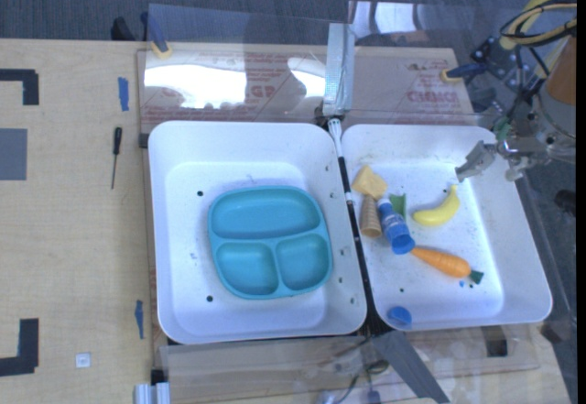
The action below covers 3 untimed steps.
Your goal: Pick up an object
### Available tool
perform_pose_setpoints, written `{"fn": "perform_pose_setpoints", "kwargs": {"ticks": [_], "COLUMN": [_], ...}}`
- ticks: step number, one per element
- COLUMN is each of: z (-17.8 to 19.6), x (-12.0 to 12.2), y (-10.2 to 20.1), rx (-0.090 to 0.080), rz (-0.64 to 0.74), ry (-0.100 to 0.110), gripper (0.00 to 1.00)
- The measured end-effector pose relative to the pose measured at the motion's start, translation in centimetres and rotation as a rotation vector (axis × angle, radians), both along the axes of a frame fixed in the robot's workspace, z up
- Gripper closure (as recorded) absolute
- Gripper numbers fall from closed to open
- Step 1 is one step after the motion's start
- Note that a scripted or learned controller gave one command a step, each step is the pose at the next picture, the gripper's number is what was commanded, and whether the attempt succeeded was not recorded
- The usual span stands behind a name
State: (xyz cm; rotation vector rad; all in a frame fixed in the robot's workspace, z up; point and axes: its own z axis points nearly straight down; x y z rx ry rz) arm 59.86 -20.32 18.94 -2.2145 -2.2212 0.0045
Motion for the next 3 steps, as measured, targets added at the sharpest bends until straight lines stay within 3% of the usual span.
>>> {"fn": "perform_pose_setpoints", "kwargs": {"ticks": [1, 2, 3], "z": [-9.9, -0.4, -10.3], "x": [-9.4, -11.8, -11.7], "y": [5.1, 0.0, 2.7], "rx": [0.001, -0.004, -0.003], "rz": [0.009, -0.356, -0.686], "ry": [0.001, -0.004, 0.000], "gripper": [0.00, 0.00, 0.00]}}
